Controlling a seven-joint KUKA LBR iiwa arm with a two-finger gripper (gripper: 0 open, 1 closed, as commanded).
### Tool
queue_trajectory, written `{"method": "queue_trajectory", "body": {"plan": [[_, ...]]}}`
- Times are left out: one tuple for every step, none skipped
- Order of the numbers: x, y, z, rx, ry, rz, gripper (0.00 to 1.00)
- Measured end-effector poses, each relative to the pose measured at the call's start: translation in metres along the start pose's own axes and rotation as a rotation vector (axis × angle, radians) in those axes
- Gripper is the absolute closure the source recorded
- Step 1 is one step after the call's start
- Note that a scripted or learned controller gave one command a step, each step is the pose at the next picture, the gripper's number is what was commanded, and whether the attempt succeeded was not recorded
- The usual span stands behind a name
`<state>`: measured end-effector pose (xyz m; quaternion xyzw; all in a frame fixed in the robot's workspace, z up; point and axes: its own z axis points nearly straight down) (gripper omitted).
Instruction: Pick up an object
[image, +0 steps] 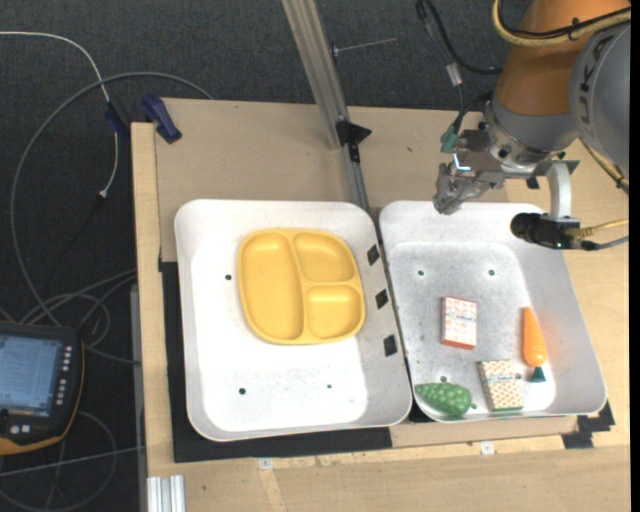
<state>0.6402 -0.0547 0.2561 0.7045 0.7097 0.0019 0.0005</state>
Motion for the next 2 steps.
{"method": "queue_trajectory", "body": {"plan": [[0.055, 0.010, 0.014, 0.004, 0.000, 0.001, 1.00], [0.114, 0.016, 0.007, 0.001, 0.001, 0.000, 1.00]]}}
